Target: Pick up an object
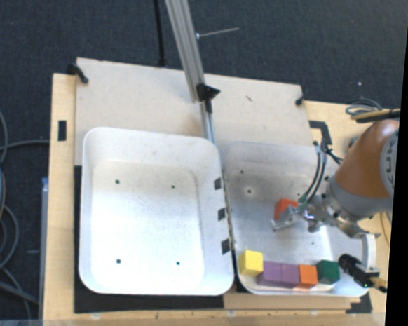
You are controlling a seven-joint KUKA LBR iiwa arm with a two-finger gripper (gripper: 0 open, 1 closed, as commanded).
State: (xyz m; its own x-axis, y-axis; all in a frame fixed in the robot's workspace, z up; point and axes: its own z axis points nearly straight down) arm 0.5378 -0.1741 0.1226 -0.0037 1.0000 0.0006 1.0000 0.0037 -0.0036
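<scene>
- My jaws [289,219] sit low in the right bin [260,163], right against a red block [283,208], because that block lies alone with room round it.
- Whether the block is between my fingers, or how wide they stand, I cannot tell.
- Along the right bin's near wall sit a yellow block [253,261], purple block [281,273], orange block [308,274] and green block [328,271] in a row.
- The left bin [151,211] holds no blocks.

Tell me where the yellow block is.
The yellow block sits in the right bin, near its front left corner, at the left end of a row beside the purple block.
</scene>
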